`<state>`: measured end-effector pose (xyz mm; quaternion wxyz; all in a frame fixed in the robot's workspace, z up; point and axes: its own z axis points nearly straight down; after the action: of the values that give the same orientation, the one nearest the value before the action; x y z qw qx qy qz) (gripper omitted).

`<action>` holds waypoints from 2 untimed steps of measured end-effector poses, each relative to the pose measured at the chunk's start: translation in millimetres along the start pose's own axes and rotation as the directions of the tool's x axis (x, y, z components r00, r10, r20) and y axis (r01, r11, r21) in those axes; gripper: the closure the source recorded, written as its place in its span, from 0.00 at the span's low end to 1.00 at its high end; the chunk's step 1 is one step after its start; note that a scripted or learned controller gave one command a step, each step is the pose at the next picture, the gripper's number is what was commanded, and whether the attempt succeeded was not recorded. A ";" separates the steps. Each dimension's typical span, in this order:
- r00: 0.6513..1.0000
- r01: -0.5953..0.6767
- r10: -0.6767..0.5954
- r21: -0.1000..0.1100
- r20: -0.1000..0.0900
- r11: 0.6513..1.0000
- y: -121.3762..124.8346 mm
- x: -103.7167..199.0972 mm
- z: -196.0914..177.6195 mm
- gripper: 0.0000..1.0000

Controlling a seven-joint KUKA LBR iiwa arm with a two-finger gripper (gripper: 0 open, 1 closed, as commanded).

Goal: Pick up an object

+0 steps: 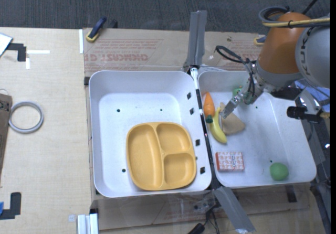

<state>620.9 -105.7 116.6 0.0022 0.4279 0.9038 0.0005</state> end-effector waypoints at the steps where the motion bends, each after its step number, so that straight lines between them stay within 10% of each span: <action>1: 1.000 -0.025 0.025 0.003 -0.003 1.000 -33.6 36.7 24.7 0.00; 2: 0.997 -0.081 0.081 0.002 -0.001 0.997 20.3 48.3 -75.5 0.00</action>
<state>605.6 -55.4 192.0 0.0010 0.4644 0.8856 -0.0002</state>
